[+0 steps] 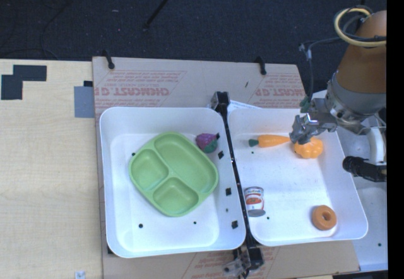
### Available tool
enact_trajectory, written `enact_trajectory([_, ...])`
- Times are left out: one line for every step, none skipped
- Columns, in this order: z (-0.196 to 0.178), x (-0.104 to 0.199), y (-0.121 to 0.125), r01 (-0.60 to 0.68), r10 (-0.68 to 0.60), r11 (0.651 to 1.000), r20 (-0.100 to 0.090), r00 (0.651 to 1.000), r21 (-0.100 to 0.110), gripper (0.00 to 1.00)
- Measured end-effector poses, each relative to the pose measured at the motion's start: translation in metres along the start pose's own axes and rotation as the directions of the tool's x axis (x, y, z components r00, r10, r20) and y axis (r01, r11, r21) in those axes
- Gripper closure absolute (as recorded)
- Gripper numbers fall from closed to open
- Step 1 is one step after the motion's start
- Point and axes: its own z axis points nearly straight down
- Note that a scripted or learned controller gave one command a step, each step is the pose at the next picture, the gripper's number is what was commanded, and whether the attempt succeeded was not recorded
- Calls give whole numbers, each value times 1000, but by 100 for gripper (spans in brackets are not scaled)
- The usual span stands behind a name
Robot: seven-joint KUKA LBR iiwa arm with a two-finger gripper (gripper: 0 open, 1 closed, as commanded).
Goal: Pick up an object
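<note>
Tool (304,130) over right bin (353,221) (finger gap unclear), touching yellow toy (309,149), beside carrot (271,141)

Left bin (120,233): white, shallow, touching the right bin along a black clamp strip (233,173)
Divided plate (173,173): light green, three compartments, lying flat in the middle of the left bin
Purple toy (206,141): small, just beside the plate's rim at 1 o'clock; kind unclear
Right bin (284,170): white, shallow
Can (254,201): small, red and white label, at 7 o'clock in the right bin, near the strip
Doughnut (324,217): orange-brown ring, at 5 o'clock in the right bin, well apart from the can
Cardboard sheet (151,88): under both bins, red print upside down
Bench top (44,170): pale wood, at 9 o'clock of the bins, with a grey patch (83,101) and a black patch (22,79)
</note>
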Motion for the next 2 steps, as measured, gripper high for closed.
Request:
enact_trajectory([-1,56,-10,3,-3,1000,-3,1000,6,100])
enact_trajectory([0,105,-7,3,-3,1000,-2,1000,6,100])
